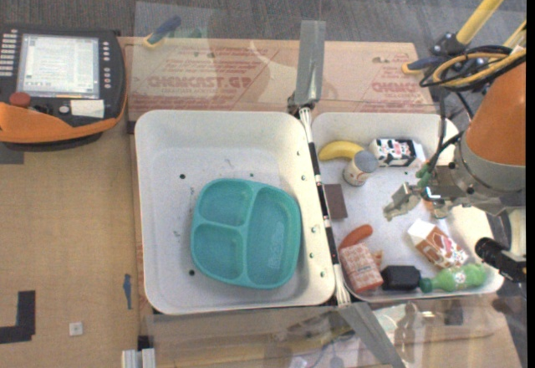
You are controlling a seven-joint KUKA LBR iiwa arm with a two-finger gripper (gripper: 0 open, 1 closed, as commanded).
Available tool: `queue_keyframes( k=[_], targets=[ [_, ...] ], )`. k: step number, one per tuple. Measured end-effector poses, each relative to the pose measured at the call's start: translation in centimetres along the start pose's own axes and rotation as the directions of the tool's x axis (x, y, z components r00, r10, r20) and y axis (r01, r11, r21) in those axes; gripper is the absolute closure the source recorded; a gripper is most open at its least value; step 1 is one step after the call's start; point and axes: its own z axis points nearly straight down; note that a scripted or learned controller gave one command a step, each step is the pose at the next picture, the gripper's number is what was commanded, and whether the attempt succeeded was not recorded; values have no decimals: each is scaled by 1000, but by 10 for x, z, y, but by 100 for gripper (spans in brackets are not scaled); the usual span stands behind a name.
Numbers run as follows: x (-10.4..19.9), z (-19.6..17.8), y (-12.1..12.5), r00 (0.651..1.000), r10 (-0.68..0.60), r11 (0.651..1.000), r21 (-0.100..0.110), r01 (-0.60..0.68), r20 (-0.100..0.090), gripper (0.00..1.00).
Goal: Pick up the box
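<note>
Box first: the small red-and-white printed carton box (pixel 437 246) lies tilted on the floor of the right white plastic bin (pixel 380 128), near its right side, just below my pincer (pixel 407 200). My grey two-finger pincer hangs over the middle of that bin with its fingers spread apart and nothing between them; I cannot tell whether the tips touch the bin floor. Around the box: a green plastic bottle (pixel 458 278) lies just beside its lower edge, with a flat black object (pixel 400 277) to that bottle's left and a red-brown packet (pixel 361 267) next along. A red sausage-shaped toy (pixel 356 236) sits above the packet. Toward the bin's far side are a yellow banana (pixel 341 149), a small tan cup (pixel 361 166) and a black-and-white carton (pixel 395 150). A teal three-compartment plastic tray (pixel 246 232) lies in the left white bin (pixel 159 191).
</note>
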Motion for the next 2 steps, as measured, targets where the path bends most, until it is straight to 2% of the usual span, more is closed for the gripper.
queue_keyframes(
  k=[1,2],
  targets=[
    [6,120,-11,998,-68,998,-10,68,1,0],
    [49,24,-12,992,-125,992,-2,125,1,0]
  ],
)
